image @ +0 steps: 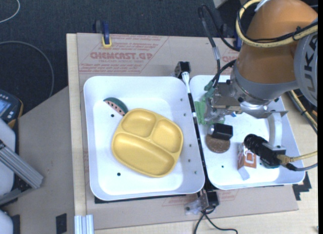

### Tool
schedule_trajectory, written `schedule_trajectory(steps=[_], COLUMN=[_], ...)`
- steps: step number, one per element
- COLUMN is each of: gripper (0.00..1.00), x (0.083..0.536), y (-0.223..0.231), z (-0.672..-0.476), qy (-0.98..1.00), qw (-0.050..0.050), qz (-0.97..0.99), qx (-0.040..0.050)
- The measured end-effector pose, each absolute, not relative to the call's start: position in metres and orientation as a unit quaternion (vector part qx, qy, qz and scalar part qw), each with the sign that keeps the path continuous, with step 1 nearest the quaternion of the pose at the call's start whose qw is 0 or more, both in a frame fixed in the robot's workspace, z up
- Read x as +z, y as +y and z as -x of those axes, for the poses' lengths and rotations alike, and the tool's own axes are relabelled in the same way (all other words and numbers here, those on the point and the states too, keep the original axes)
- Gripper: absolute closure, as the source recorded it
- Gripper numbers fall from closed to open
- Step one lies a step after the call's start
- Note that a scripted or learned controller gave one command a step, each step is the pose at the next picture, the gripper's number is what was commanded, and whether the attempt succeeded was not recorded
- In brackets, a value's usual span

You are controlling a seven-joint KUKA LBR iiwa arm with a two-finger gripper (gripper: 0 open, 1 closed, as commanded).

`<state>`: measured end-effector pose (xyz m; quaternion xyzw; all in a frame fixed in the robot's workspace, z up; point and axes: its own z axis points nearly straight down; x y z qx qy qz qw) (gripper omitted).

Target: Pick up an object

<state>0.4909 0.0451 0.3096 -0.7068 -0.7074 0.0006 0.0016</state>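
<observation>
My gripper (pixel 221 123) hangs low over the left part of the right bin (pixel 282 177), mostly hidden under the grey wrist and orange band. Directly under it lies a brown round disc (pixel 218 145), with a small black block (pixel 221 130) at the disc's top edge. Whether that block is held or merely lying there is unclear. A green object (pixel 202 109) pokes out beside the gripper, against the bin's left wall. A small orange-brown and white box (pixel 247 159) lies in the bin's front half, to the right of the disc.
The left bin (pixel 96 127) holds a yellow divided plate (pixel 147 141) in its middle and a watermelon-slice toy (pixel 116 106) at its back left. A black rail with a clamp (pixel 182 69) runs between the two bins.
</observation>
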Motion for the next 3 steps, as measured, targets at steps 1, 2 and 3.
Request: schedule_trajectory(steps=[1, 2, 3], gripper=[1.0, 1.0, 1.0], x=[0.345, 0.26, 0.272], y=[0.079, -0.012, 0.059], z=[-0.486, -0.478, -0.493], qy=[-0.709, -0.703, -0.709], qw=[-0.001, 0.003, -0.001], qz=[0.706, 0.711, 0.705], qx=[-0.0021, 0.0044, -0.0015])
